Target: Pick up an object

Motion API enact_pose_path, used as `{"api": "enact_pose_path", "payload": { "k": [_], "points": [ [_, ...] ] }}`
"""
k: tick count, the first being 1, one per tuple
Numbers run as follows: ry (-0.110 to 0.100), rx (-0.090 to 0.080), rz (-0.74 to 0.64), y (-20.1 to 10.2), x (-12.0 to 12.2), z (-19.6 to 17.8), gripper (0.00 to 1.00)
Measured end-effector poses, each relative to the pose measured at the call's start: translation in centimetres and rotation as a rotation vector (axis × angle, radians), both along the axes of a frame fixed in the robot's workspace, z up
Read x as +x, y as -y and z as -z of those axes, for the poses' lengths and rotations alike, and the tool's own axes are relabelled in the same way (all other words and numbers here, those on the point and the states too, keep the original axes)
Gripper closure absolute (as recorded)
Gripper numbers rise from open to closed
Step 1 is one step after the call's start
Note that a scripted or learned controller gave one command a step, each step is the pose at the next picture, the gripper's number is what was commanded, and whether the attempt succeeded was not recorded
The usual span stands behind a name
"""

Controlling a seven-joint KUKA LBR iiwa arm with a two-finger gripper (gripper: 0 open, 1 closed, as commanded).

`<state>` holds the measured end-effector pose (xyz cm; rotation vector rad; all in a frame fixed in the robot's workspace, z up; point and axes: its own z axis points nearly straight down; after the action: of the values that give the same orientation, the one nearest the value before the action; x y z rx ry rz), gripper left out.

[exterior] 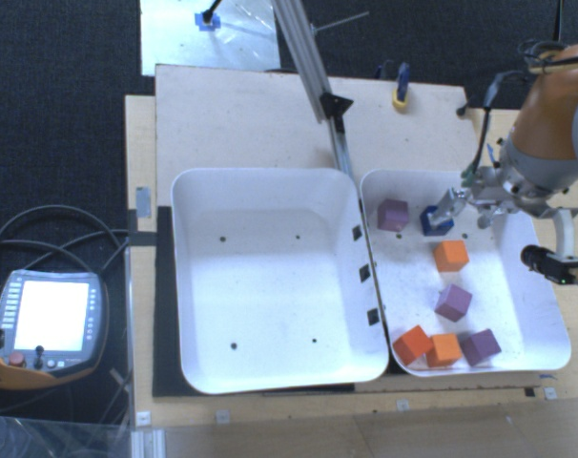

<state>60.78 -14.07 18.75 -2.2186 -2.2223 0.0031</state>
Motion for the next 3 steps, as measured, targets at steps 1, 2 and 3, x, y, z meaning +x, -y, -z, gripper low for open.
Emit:
{"api": "enact_pose_path", "payload": {
  "k": [1, 2, 3],
  "points": [
    [-0.002, 0.001, 0.0, 0.5, -0.1, 6.1, 0.0],
    [0.006, -0.002, -0.001, 0.6, 0.0, 9.7, 0.0],
    [0.008, -0.001, -0.003, 0.6, 0.1, 8.5, 1.0]
  ]
}}
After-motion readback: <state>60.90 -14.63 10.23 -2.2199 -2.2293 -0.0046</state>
